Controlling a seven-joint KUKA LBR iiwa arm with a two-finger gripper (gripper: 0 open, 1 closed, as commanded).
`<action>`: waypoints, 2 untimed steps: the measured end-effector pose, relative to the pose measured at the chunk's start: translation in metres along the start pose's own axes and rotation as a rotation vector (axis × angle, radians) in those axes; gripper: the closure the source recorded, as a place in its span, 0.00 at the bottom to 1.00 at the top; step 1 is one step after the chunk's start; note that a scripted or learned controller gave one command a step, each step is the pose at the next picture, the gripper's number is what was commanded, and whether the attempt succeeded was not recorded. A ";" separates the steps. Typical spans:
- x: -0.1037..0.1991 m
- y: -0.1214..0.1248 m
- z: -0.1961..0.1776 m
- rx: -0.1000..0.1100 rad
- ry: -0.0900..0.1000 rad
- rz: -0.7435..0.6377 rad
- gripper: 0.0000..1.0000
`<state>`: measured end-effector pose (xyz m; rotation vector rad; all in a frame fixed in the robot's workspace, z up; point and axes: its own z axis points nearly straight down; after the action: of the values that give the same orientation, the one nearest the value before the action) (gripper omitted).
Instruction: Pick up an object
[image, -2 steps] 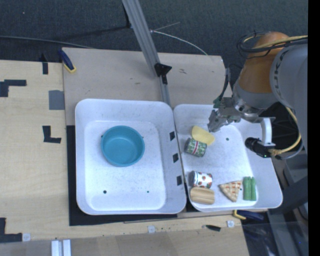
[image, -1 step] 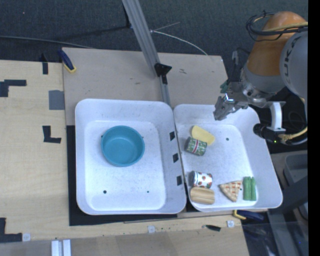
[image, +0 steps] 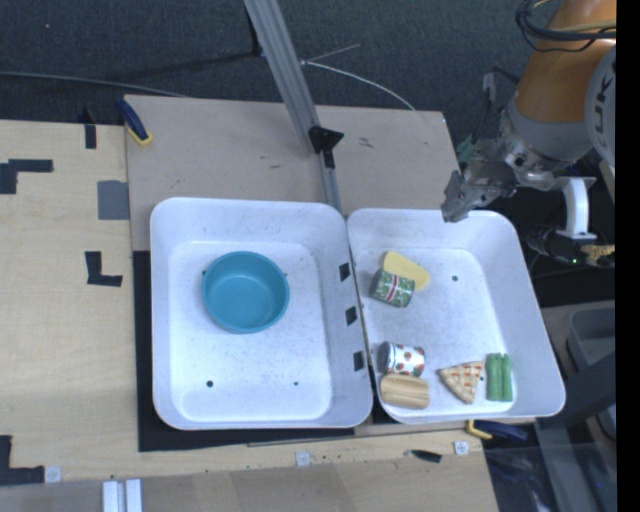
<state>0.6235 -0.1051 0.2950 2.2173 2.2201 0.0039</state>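
Right bin (image: 520, 300): green can (image: 392, 289), cheese wedge (image: 408, 268), red can (image: 403, 358), bread roll (image: 404, 391), pizza slice (image: 462, 380), green block (image: 498, 376). Left bin (image: 165, 300): blue bowl (image: 245, 291). Gripper (image: 458, 207) above right bin's far rim; jaws' state cannot be told. Nothing picked yet; descent, grasp, lift remain

We see broad bare floor in the left bin (image: 180, 400) all round the blue bowl (image: 246, 291), which sits alone toward its upper left. In the right bin (image: 530, 300), the middle and right stretch lies free between two clusters: the yellow wedge (image: 408, 268) touching the green can (image: 392, 289) near the divider, and along the near wall the small can (image: 403, 358), bread roll (image: 404, 391), pizza slice (image: 462, 380) and green piece (image: 498, 377). A slanted metal pole (image: 290, 75) crosses above the bins' far seam, and the end effector (image: 458, 205) hangs at the right bin's far rim.
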 end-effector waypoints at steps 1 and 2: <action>0.048 -0.017 0.013 0.007 0.001 -0.003 1.00; 0.096 -0.018 0.035 0.008 0.001 -0.004 1.00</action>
<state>0.6051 -0.0090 0.2596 2.2180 2.2288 -0.0038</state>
